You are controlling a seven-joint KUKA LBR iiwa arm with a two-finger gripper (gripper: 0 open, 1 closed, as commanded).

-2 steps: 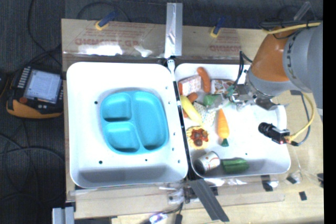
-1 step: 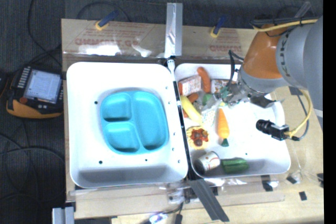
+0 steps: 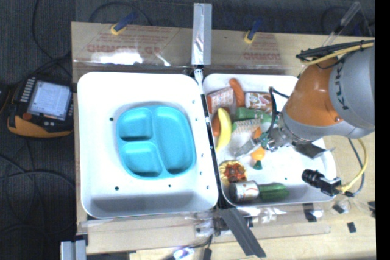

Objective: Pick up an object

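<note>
My gripper (image 3: 267, 140) is low in the right bin (image 3: 292, 162), near its middle, under the arm's orange band. Just left of it lie a pale mesh-like packet (image 3: 244, 130) and a yellow banana (image 3: 224, 128). A small orange piece (image 3: 258, 155) sits right below the gripper. At the bin's back are an orange sausage (image 3: 236, 91), a brown packet (image 3: 220, 98), a green item (image 3: 247, 112) and a red packet (image 3: 260, 100). Along the front lie a tin can (image 3: 244, 191), a green cucumber (image 3: 274, 192) and a reddish-yellow food piece (image 3: 231, 170). The arm hides the gripper's tips.
The left bin (image 3: 97, 88) holds a blue divided tray (image 3: 155, 140). A raised wall (image 3: 206, 131) separates the two bins. The right bin's right part, under the arm, shows bare white floor. A handheld device (image 3: 46, 103) lies off the bench at the left.
</note>
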